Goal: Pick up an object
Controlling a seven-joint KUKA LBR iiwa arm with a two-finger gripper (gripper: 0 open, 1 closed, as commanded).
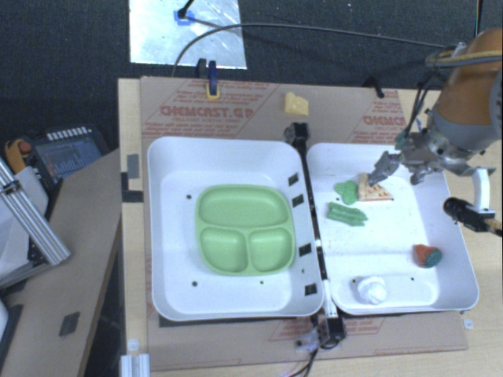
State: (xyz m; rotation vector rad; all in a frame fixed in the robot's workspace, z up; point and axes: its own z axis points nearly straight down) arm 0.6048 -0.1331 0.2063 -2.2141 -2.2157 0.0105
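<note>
From the camera view above the bench, the arm [464,93] reaches in at about three o'clock, and its gripper [383,170] hangs low over the upper part of the right bin [452,246], right at the tan toast-like piece [375,191]; whether it is released or clenched cannot be told, and nothing is seen gripped. Just at nine o'clock of that piece lies a small green lump [346,190], and at seven o'clock of it a green pod-shaped piece [346,214]. A red-and-green piece [427,254] rests toward four o'clock in the bin, a white object [372,290] near six o'clock. The left bin [169,210] holds a green divided plate [244,230]. By my reading, no object is lifted yet; grasp and raise remain.
</note>
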